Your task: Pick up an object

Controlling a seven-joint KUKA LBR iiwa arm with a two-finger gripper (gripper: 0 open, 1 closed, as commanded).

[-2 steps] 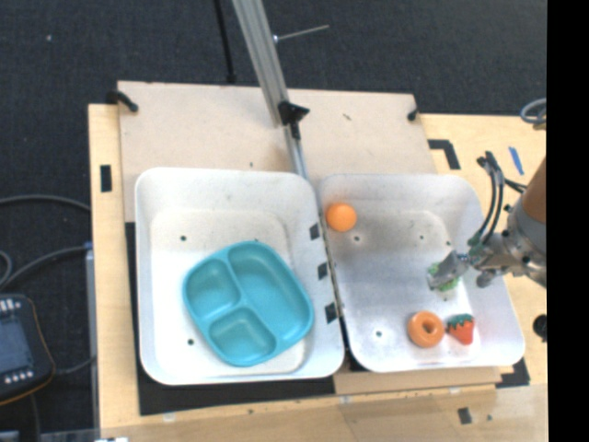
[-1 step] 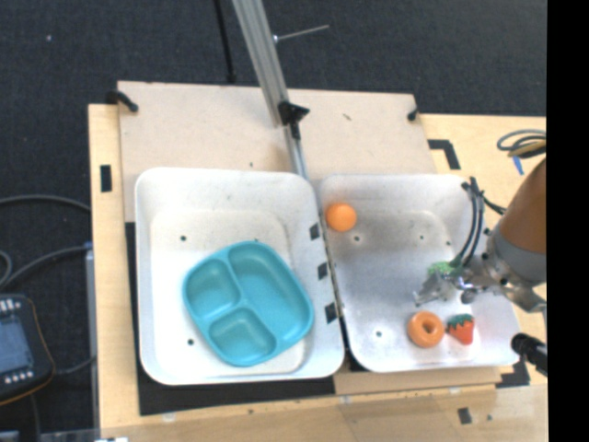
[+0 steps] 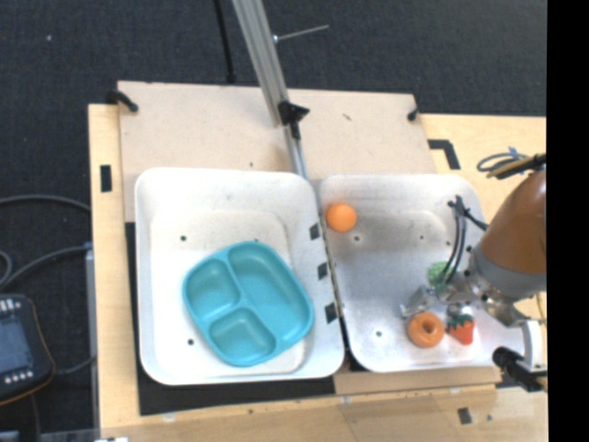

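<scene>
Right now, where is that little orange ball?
The orange ball sits in the right bin, at its upper-left corner beside the divider, far from the gripper.

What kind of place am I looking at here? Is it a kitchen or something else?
Probably a robotics lab, not a kitchen: a grey robot arm with an orange band reaches over two shallow white bins holding toy-like items, including a teal plastic divided plate and a small orange ball.

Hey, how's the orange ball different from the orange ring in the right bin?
The orange ball is a smooth solid sphere; the orange ring has a hole in its middle, like a doughnut. The ball sits alone near the right bin's far left corner; the ring lies near the front edge, beside a small red object and close under the arm. The ring looks slightly wider. Both are orange and rest in the same bin.
</scene>
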